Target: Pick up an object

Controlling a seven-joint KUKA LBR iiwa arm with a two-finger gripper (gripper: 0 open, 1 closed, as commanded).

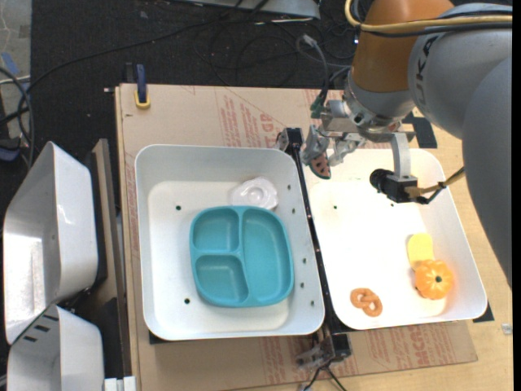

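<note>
- Your big grey arm point(456, 47) reached in from the right, over the far part of the bench.
- The left bin point(146, 243) and the right bin point(366, 243) sat side by side, touching in the middle.
- A blue-green plate point(242, 257) with three parts lay flat in the left bin, and it had nothing on it.
- The gripper point(326, 155) hung over the far left corner of the right bin, close to the wall between the two bins.
- I could not tell if the gripper was apart or together.
- An orange fruit point(432, 279) sat in the near right part of the right bin, well away from the gripper.
- A yellow thing point(420, 247) lay just behind the orange fruit, touching it or almost touching it.
- A clear round thing point(254, 192) lay in the left bin, at the far edge of the plate.
- A small pretzel point(367, 300) lay near the front of the right bin, to the left of the orange fruit.
- A tiny red and dark thing point(321, 168) showed right at the tip of the gripper.
- It may have been the thing you wanted to pick up, but I could not tell if the gripper had it or if it lay in the bin.
- So I think the job was at the grab step. You still needed a sure hold and a clean lift.
</note>
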